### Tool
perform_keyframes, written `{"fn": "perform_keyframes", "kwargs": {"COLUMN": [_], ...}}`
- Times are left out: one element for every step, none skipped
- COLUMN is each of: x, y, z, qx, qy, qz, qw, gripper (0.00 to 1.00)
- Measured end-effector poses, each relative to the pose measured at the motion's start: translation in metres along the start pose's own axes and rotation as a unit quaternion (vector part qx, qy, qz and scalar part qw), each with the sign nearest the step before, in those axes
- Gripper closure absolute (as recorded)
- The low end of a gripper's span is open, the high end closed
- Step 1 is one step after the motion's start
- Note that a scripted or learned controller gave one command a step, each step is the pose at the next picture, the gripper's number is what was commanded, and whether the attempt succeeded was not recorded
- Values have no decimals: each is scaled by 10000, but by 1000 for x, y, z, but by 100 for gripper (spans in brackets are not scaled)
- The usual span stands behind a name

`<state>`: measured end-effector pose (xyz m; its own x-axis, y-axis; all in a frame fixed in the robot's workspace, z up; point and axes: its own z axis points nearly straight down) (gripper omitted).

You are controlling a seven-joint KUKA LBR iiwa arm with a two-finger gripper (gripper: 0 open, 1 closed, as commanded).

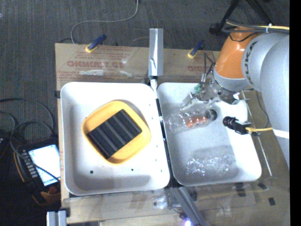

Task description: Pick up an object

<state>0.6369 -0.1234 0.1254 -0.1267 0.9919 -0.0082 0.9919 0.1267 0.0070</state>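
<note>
Yellow tray with black ridges (116,132) fills my left bin (75,102). In the right bin (244,164) I see a clear bottle (190,119) just beneath my gripper (201,94); its grip I cannot tell.

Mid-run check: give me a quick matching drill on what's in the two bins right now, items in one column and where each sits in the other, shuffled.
Items:
1. yellow tray with black ribbed insert
2. clear plastic bottle
3. crinkled clear wrap
4. gripper

Places:
A. right bin, near front edge
B. left bin, middle
C. right bin, back, above the bottle
D. right bin, lying on its side near the divider

Pairs: 1-B, 2-D, 3-A, 4-C
</note>
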Motion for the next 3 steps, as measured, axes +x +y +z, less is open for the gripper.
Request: {"fn": "perform_keyframes", "kwargs": {"x": [1,-12,-56], "y": [0,-42,24], "z": [1,34,36], "qx": [14,-34,31], "qy": [12,26,78], "qz": [-3,-1553,-1894], "qw": [10000,9879,9819], "gripper": [0,0,0]}}
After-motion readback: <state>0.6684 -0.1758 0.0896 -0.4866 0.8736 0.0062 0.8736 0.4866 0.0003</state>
